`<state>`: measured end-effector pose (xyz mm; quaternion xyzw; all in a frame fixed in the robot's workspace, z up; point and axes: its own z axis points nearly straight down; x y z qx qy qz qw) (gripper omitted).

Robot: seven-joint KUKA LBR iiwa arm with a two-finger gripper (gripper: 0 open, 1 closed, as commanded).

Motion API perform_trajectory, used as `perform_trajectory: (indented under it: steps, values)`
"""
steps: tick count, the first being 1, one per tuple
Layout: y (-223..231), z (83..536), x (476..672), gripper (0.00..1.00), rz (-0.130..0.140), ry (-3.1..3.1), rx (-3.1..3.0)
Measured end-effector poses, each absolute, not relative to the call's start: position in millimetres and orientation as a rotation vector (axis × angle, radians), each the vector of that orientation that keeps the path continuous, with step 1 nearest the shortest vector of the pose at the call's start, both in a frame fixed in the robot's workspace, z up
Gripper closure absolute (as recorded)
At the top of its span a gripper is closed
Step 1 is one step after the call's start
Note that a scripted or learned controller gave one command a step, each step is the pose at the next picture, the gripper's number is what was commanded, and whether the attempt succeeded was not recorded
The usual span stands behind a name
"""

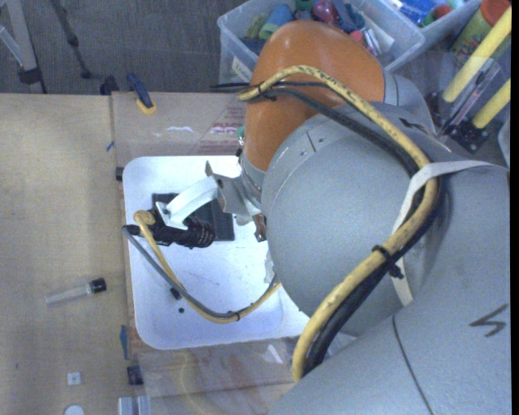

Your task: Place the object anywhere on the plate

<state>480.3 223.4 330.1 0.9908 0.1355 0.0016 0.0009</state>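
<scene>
The arm's grey and orange body covers most of the view, including the right bin. My gripper (246, 212) hangs low over the upper middle of the left white bin (154, 316), largely hidden by the wrist. A flat dark shape (219, 220) shows just beneath the wrist; I cannot tell what it is. A yellow cable loops across the bin floor. The arm hides whatever lies to the right.
A small clear tube with a black cap (75, 293) lies on the wooden bench left of the bin. A blue clamp (143, 94) sits at the bench's far edge. Clear tubs of coloured toys (340, 20) stand behind. Tiny dark specks (179, 297) dot the bin floor.
</scene>
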Motion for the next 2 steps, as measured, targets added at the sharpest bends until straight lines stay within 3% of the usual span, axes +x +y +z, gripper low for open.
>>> perform_trajectory:
  steps: [1, 2]
  values:
    - [222.1, 339.7, 481.4, 1.0, 0.008, 0.419, 3.109]
    - [224.6, 176.0, 478.1, 1.0, -0.009, 0.373, 3.12]
